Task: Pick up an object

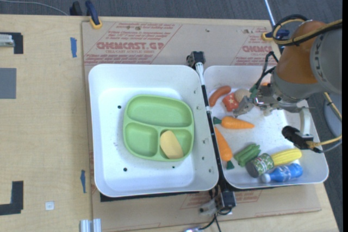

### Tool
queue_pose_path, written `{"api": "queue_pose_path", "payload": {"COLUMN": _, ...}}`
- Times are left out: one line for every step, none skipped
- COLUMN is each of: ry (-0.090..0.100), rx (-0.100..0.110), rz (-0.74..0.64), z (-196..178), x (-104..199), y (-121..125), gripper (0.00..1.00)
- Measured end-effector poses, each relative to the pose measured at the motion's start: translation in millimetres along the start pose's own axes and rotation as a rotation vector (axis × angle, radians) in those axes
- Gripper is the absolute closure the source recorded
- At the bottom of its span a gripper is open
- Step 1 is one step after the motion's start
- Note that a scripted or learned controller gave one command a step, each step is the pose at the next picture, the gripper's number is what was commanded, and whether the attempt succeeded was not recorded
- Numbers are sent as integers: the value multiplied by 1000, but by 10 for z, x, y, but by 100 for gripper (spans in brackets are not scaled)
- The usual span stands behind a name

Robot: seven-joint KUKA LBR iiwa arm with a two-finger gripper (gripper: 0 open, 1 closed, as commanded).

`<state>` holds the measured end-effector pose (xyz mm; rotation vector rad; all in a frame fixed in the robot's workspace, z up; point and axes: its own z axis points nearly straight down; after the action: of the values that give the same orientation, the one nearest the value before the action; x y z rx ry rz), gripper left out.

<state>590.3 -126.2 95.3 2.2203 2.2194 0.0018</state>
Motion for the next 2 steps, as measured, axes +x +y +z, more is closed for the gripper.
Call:
{"api": "queue_pose_path", "payload": {"ry": -1, "rx": -4, "rz": 0, "z": 81, "x": 292, "y": -496, "gripper": 0}}
{"api": "queue_pose_path", "payload": {"ry": -1, "rx": -4, "rz": 0, "z": 79, "x": 209, "y": -996, "gripper": 0}}
